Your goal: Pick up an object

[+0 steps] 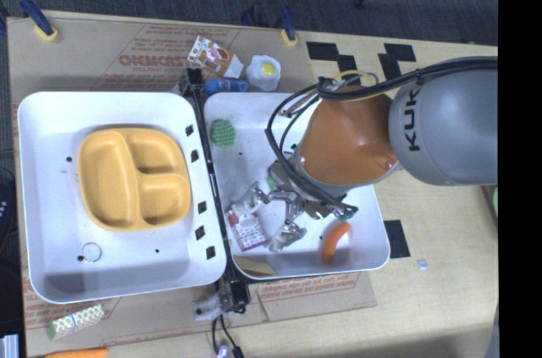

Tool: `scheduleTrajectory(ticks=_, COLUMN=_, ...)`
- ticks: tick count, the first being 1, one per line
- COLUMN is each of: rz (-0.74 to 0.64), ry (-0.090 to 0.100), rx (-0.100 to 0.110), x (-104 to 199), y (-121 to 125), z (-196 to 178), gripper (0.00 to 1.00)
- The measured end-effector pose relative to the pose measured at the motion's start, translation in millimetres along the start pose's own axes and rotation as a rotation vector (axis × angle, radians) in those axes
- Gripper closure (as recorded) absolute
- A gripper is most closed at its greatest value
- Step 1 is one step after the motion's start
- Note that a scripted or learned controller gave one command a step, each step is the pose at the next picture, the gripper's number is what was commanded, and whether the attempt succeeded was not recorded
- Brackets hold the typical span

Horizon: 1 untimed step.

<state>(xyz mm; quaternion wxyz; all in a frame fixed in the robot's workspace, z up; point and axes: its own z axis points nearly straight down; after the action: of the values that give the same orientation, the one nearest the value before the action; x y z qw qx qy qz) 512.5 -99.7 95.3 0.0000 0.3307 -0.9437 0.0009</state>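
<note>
— Where does the pincer (275, 217) sit, and is it open or closed?

— It hangs low in the right bin (373, 250), under the orange wrist band. Whether it is open or closed I cannot tell; the metal parts blur together against the clutter.

— Walk me across, left to right.

— The left bin (34, 204) holds a yellow divided tray (135, 176). Past the shared wall comes the right bin: a green round piece (222, 132) at its 11 o'clock corner, then a red-and-white packet (246, 229) towards 7 o'clock, just beside the pincer. An orange piece (336, 239) lies at about 5 o'clock.

— Which is the likely target?

— The packet, I'd judge, since it lies closest, at the pincer's 9 o'clock side.

— How does it lie?

— Flat on the floor, long axis running roughly from 11 o'clock to 5 o'clock, though crumpled wrapping near it makes the outline unsure. Which end is the top I can't make out.

— What could go wrong?

— A thin flat packet gives little to bite on, so a closing grip may skate over it or pinch only a loose edge, and it could slip out on the lift. Sitting off to one side, it may also be nudged towards the bin wall instead of caught. The orange piece is near enough to be knocked
</note>
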Motion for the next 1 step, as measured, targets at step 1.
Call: scheduleTrajectory(ticks=1, rz=-0.022, ry=-0.001, rx=0.003, x=-26.1, y=-13.8, z=-0.3, gripper=0.0)
